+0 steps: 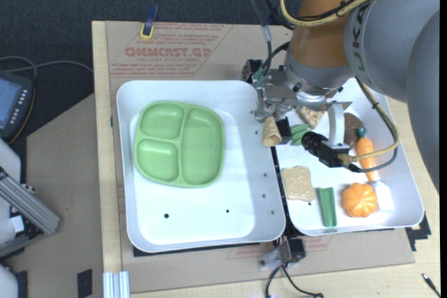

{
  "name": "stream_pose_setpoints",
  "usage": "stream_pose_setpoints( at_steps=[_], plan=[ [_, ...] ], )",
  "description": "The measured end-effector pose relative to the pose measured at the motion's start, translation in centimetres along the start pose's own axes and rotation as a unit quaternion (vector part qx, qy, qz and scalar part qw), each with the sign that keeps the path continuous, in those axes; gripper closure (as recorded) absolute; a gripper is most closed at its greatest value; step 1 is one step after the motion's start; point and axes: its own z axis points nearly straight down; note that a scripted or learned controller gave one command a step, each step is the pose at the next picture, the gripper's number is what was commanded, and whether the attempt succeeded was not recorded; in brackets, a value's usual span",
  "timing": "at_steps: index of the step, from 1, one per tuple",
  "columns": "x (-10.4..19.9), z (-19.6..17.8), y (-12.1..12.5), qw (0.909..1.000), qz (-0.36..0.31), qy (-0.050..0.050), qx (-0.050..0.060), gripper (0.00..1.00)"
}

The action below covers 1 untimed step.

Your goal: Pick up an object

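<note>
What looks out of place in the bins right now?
Nothing spilled or damaged. The green plate lies flat in the left bin. The toast, green stick, carrot and small pumpkin stay inside the right bin. The gripper sits low at the divide.

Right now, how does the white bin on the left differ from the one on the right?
The left bin holds one thing, a green divided plate; the right bin holds several small items, among them a cracker, a green stick and a small orange pumpkin. The arm hangs over the right bin, not the left. Both are shallow and white.
</note>
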Motion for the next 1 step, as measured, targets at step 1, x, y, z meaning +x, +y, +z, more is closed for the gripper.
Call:
stream_pose_setpoints(
  at_steps=[1],
  plan=[
    [2.44, 0.68, -0.76, 1.0, 0.002, 0.0, 0.003, 1.0]
  ],
)
